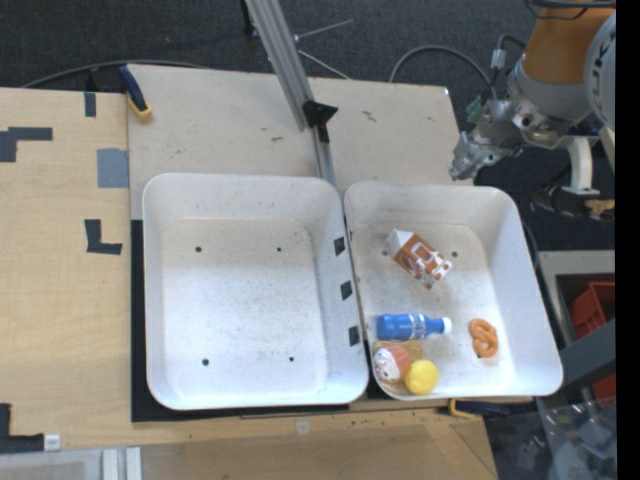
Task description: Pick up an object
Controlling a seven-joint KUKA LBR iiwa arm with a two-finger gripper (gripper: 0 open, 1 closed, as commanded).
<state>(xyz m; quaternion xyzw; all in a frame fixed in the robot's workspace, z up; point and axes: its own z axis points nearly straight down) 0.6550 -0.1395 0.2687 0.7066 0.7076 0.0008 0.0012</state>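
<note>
— Where's the pincer (466,165) from where you stand?

— Up at about two o'clock, just off the far rim of the right bin (520,218), hanging over the desk (230,118) edge. It's small and blurred; I cannot tell how far apart its tips stand, and I see nothing in it.

— And the arm?

— The arm (560,58) comes in from the upper right, orange band topmost, grey wrist below it slanting down and left toward the bin corner. Its top and right side are cut off by the frame.

— What's in that bin?

— Nearest the pincer, a white and orange-brown carton (417,255) lying tilted at the middle. Further toward six o'clock, a blue bottle (410,326) on its side with a white cap pointing to three o'clock. An orange pretzel-shaped toy (484,338) sits at the bottle's three o'clock, apart from it. At the near left corner, a yellow ball (422,376) touches a pinkish round thing (388,363) I can't make out.

— The left bin (160,268)?

— White, speckled, touching the right one. A grey metal bar (290,58) slants across the desk at twelve o'clock, its upper end cut off.
</note>
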